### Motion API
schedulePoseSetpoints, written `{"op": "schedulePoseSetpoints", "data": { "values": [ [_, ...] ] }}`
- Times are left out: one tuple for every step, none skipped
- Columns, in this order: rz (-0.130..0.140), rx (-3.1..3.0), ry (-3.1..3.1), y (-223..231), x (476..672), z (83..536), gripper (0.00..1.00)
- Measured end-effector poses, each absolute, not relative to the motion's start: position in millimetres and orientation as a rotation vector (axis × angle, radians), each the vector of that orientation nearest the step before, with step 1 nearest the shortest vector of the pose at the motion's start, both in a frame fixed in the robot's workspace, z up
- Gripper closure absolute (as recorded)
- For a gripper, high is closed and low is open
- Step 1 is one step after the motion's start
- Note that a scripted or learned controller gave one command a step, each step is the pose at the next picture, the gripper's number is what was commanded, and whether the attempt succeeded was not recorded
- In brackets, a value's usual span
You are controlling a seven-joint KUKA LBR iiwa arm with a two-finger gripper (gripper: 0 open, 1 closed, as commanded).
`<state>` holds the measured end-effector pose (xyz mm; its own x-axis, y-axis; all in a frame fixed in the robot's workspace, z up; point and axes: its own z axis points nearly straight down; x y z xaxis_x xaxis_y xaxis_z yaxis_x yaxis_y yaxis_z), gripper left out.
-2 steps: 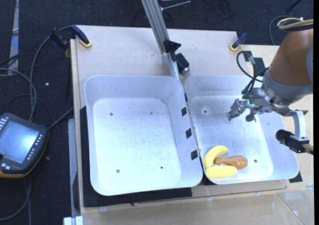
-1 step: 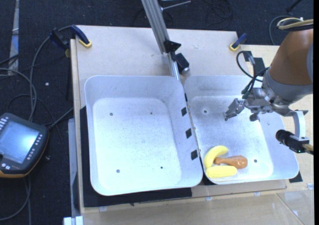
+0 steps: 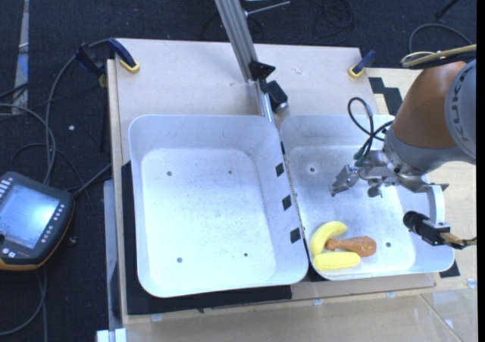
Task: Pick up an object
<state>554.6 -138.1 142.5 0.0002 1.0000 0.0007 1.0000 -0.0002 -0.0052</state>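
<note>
The grey arm with its orange band (image 3: pixel 432 98) is reaching in from three o'clock, and its bulk is being cut off by the frame edge, so only the wrist end is showing. The two-finger metal gripper (image 3: pixel 356 180) is hanging over the middle of the right shallow white plastic bin (image 3: pixel 303 132); its parts are small and blurred against the pale floor, and whether it is parted or closed is something I cannot tell. Nothing is showing between its tips.

Toward six o'clock in that bin, well apart from the gripper, three things are lying bunched together: a curved yellow banana-shaped toy (image 3: pixel 326 233), a brown drumstick-shaped toy (image 3: pixel 356 245) touching it on the three o'clock side, and a stubby yellow oblong piece (image 3: pixel 336 261) just below both. Their exact material is hard to make out.

The left shallow white plastic bin (image 3: pixel 151 143) is sitting alongside, at nine o'clock of the first. Both are resting on a light wooden bench top (image 3: pixel 197 75) with yellow clamps (image 3: pixel 130 66) at its far corners. A slanted aluminium pole (image 3: pixel 235 22) is rising toward twelve o'clock. On the dark carpet at nine o'clock a handheld control pendant (image 3: pixel 30 219) is lying among black cables (image 3: pixel 45 117).
</note>
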Motion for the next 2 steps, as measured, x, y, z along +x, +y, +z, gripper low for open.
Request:
{"op": "schedulePoseSetpoints", "data": {
  "values": [
    [0.003, -2.219, -2.22, -138, 553.7, 93, 0.0],
    [0.0, -2.222, -2.221, -138, 554.7, 106, 1.0]
  ]
}}
